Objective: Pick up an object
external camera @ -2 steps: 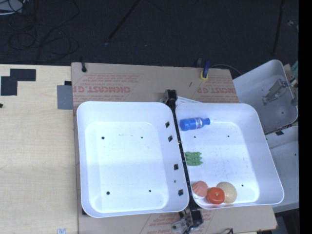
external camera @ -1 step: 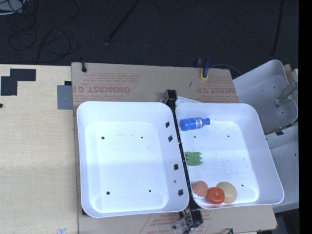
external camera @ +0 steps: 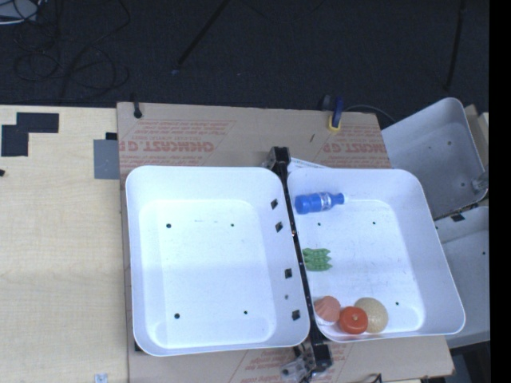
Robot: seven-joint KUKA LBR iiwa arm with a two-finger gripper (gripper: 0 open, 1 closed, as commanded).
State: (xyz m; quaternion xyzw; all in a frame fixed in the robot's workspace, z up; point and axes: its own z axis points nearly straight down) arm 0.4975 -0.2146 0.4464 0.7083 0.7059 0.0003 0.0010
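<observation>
The right bin [external camera: 437, 255] holds all the objects. A blue bottle with a white cap [external camera: 318, 202] lies on its side near the bin's far left corner. Against the left wall, about halfway down, lies a small green pod-like item [external camera: 317, 259]. In the near left corner, three things cluster together: a pink rounded piece [external camera: 326, 307], a red round object [external camera: 353, 320] and a beige round object [external camera: 374, 313]. The red one touches both of its neighbours.
The left bin [external camera: 152, 214] stands beside the right one, with black clips [external camera: 289, 242] along the shared edge. Both rest on a cardboard sheet [external camera: 200, 138]. A grey metal plate [external camera: 435, 154] rises at the right. A blue and yellow clamp [external camera: 336, 115] sits at the back.
</observation>
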